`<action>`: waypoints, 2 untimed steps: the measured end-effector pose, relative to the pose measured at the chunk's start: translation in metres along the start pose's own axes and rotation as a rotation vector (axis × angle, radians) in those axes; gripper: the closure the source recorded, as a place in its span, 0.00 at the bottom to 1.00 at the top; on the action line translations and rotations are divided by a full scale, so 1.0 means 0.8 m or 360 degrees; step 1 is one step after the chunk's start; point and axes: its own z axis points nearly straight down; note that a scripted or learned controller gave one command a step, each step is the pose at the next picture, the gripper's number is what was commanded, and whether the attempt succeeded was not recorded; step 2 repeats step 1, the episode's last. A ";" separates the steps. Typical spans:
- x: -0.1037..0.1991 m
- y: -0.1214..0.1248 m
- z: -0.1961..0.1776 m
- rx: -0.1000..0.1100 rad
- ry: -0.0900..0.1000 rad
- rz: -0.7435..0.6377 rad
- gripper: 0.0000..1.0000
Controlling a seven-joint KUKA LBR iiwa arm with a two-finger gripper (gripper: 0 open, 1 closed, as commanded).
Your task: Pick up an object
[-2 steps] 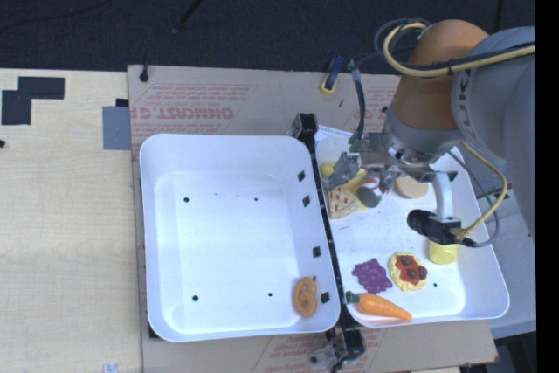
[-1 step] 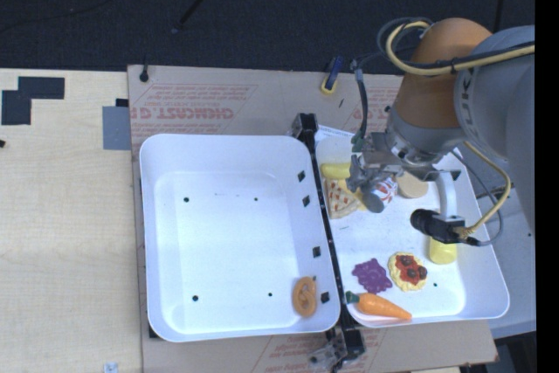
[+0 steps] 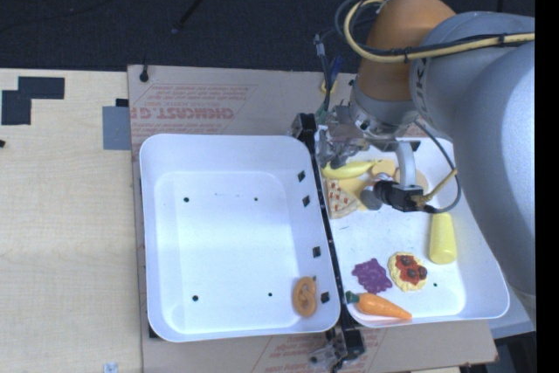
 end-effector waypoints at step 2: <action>-0.025 -0.084 -0.001 0.0013 -0.0003 0.0012 1.00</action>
